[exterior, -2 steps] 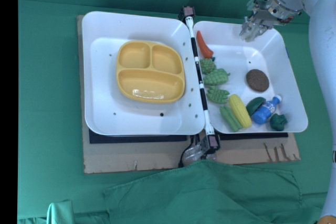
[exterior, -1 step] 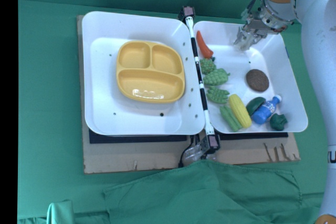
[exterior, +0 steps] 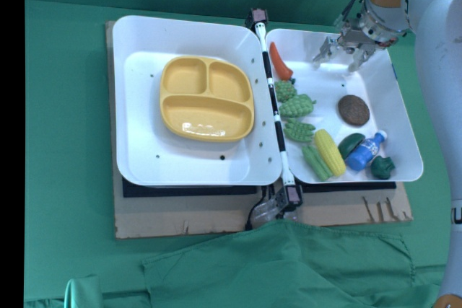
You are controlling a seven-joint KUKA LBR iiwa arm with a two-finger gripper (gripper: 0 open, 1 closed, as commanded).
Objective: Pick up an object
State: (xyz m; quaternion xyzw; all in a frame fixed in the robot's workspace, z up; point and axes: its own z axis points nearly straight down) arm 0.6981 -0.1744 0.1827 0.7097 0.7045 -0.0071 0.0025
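overhead slanted view of a green-covered bench w/ two shallow white bins side by side on a cardboard sheet (exterior: 180, 223).

left bin (exterior: 144, 155): holds a yellow divided plate (exterior: 208, 97) w/ three compartments, lying flat near the bin's middle.

right bin (exterior: 404, 148): holds toy food. along its left wall, top to bottom: an orange-red carrot (exterior: 280, 62) lying at a slant, then three knobbly green veg pieces (exterior: 297, 107) stacked close together. below those, a green pod (exterior: 315, 163) touching a yellow corn cob (exterior: 330, 151), both slanted. a flat round brown patty (exterior: 354, 110) lies alone nr the bin's middle. at the lower right corner, a dark green piece (exterior: 351, 143), a small blue bottle (exterior: 366, 151) w/ a white cap, and another dark green lump (exterior: 382, 167) sit close together.

grey arm (exterior: 440, 18) w/ an orange band comes in from the right side of the view. its gripper (exterior: 336, 58) hangs over the upper part of the right bin, above and apart from the patty, well right of the carrot. the two fingers are spread apart, pointing down, w/ nothing between them. bare white bin floor shows under the fingertips.

a black-and-white rod (exterior: 273, 112) runs along the seam between the bins. folded green cloth (exterior: 289, 267) lies at the bottom of the view.
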